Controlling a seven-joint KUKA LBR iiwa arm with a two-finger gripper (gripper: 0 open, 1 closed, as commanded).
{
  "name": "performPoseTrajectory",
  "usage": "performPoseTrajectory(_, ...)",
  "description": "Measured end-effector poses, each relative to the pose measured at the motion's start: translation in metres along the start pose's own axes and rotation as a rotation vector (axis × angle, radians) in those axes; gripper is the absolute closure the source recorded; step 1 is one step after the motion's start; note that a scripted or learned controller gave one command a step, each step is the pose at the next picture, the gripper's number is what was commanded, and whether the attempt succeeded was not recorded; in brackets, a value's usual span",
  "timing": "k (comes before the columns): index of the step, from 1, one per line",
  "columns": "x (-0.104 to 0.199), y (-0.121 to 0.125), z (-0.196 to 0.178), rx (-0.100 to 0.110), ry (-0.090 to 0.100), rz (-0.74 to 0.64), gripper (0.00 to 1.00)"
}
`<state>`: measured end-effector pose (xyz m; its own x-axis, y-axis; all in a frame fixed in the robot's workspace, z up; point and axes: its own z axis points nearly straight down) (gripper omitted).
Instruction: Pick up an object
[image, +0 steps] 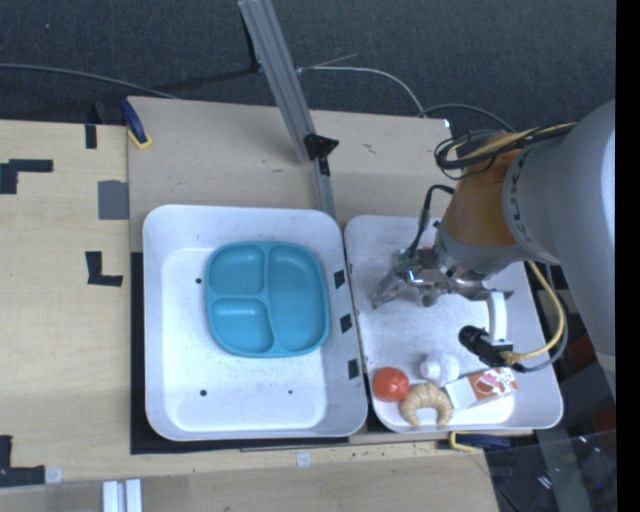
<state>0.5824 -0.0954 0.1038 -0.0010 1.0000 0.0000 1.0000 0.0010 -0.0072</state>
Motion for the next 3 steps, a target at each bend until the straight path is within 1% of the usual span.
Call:
performPoseTrajectory(1, 0.001, 0.001, -0.013, -0.004, 0.0, -0.002, 1.0)
performPoseTrajectory(2, 0.005, -0.003, -0.057, -0.009, 0.0, 0.0, 1.0)
performPoseTrajectory(3, 0.009, -0.006, -0.118, -0.012, -0.001, -0.001, 1.0)
